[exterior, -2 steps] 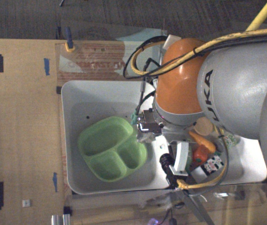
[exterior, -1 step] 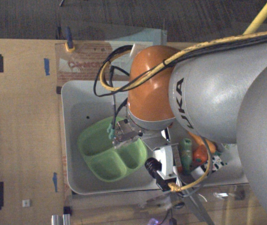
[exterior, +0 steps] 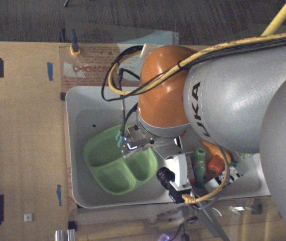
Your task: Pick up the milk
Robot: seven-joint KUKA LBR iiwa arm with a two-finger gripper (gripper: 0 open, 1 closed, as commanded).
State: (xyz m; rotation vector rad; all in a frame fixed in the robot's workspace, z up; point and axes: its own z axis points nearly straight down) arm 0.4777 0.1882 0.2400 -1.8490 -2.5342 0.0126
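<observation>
Over the white bin [exterior: 78,134], a large grey robot arm [exterior: 238,89] with an orange band [exterior: 163,89] reaches in from the right and covers much of the bin's middle. Its gripper [exterior: 128,142] hangs low above a green divided tray [exterior: 115,172], which lies near the bin's left wall and lower edge; whether the gripper is open or closed cannot be told, as the wrist hides it. Yellow and black cables [exterior: 118,84] loop around the wrist. Near the bin's lower right corner, partly under the arm, sit a green item [exterior: 199,162] and an orange-red item [exterior: 214,164], touching. Which object is the milk cannot be told. The bin rests on a brown bench [exterior: 22,134] marked with blue tape [exterior: 49,71].
</observation>
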